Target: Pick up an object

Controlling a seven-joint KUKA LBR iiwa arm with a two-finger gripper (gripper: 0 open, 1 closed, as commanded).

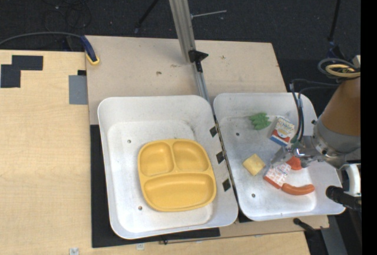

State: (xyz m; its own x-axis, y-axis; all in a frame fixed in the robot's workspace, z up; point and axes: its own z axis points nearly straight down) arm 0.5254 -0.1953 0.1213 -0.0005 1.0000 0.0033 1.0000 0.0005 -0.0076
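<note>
end effector (287,156) sits low in the right bin (235,201) over a packet (277,175); grip state unclear.

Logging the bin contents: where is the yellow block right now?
The yellow block lies in the right bin, left of centre, below the green toy and left of the hand.
</note>
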